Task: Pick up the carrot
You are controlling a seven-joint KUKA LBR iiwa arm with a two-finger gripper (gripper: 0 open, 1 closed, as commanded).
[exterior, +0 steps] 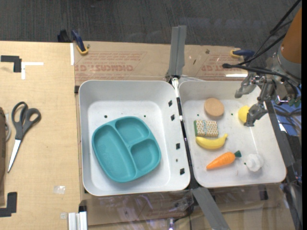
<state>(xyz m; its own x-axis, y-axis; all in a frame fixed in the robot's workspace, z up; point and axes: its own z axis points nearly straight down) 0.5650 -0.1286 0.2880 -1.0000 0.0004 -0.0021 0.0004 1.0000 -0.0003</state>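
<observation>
The claw (253, 110) hangs over the far right part of the right bin (276, 178), close to the bin's right wall, with the grey wrist and cables above it toward the surface's far right corner. Its two fingers (251, 116) point down and toward the bin's middle; whether they stand apart or together cannot be told from this slant, and nothing shows between them. Just beside the fingertips, touching or nearly so, sits a small yellow piece (243, 113).

The carrot (223, 160) lies on the bin floor nearer the near edge, well apart from the claw. From the claw it lies toward the near wall and somewhat toward the divider between the bins. Its long axis runs roughly across the bin, slightly tilted: the orange tip points toward the divider and near side, the green top toward the right wall. So a grasp would likely want the fingers closing across that axis, which may call for a turn of the wrist.

Around the carrot: a banana (211, 141) just beyond it on the far side, close but apart; a patterned block (206, 127) touching the banana's far side; a tan disc (214, 107) farther still. A white lump (253, 163) rests just off the carrot's green end, near enough to crowd a finger coming down there.

The left bin (124, 86) holds a teal tray (125, 149). Scissors (21, 126) lie by the surface's left edge
</observation>
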